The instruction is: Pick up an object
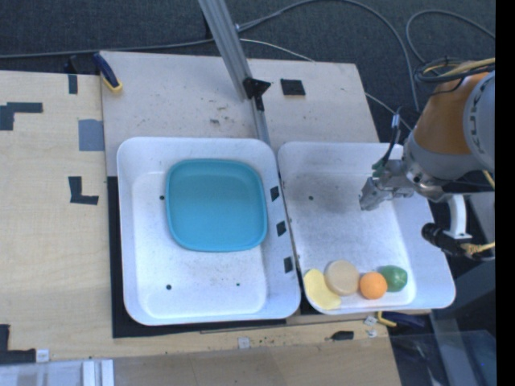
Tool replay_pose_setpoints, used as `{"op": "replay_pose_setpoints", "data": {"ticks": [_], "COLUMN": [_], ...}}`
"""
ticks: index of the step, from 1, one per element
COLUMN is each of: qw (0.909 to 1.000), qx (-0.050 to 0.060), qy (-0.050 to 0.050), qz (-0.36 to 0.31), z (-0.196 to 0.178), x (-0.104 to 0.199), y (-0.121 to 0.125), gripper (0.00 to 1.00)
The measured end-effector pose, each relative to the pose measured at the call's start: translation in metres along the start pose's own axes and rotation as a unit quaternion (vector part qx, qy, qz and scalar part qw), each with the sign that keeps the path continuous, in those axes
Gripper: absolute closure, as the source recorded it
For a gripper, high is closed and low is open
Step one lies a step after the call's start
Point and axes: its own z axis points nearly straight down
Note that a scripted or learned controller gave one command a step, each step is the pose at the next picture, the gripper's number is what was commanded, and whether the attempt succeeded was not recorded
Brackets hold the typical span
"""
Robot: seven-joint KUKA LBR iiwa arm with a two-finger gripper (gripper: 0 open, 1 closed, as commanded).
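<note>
A pale wooden bench [48, 215] with dark tape marks stands on dark carpet crossed by cables, bearing two shallow white bins. The right bin [338, 215] serves as landmark: the left bin [137, 240] touches its left side and holds a blue square plate [216, 204]. The gripper [372, 195] hangs over the right bin's upper right part; whether it is open or closed cannot be told. Along the right bin's near edge lie a yellow piece [319, 291], a beige round object [342, 277], an orange ball [372, 285] and a green object [394, 277]. No writing is legible.

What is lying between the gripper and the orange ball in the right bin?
Nothing: the camera view shows bare white bin floor between the gripper and the orange ball.
</note>
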Motion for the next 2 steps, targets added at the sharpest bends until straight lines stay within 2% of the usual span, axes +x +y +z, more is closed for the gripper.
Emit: {"op": "replay_pose_setpoints", "data": {"ticks": [2], "qw": [1.0000], "qx": [0.000], "qy": [0.000], "qz": [0.000], "z": [-0.095], "x": [-0.005], "y": [-0.001], "gripper": [1.00]}}
